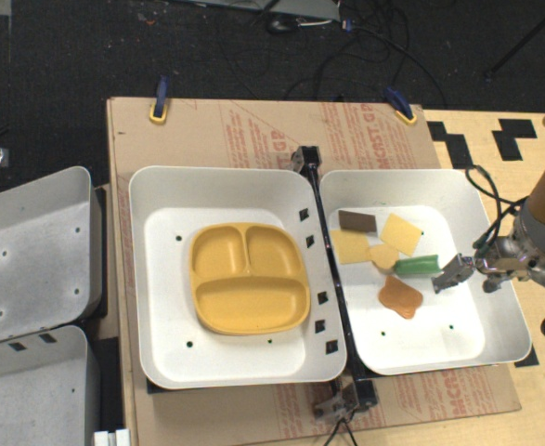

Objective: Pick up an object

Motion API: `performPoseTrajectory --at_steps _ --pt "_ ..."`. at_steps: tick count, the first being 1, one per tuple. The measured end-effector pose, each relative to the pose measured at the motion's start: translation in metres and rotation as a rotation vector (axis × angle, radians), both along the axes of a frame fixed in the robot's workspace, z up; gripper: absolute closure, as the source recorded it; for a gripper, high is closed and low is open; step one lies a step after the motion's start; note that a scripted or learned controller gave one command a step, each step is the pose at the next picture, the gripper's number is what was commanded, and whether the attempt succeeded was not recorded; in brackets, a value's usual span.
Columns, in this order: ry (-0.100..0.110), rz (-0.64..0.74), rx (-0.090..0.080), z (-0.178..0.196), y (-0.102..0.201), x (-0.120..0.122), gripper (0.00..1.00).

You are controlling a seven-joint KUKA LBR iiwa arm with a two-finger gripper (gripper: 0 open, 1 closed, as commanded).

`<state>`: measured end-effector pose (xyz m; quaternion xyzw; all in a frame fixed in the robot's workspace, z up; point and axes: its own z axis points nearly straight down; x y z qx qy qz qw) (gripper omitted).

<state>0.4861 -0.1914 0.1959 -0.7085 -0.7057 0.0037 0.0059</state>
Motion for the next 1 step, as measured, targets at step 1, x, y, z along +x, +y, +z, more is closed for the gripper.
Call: performPoseTrajectory --at_steps 1 --pt "-0.013 0.004 -0.003 0.0065 0.0005 0.0032 0.00"
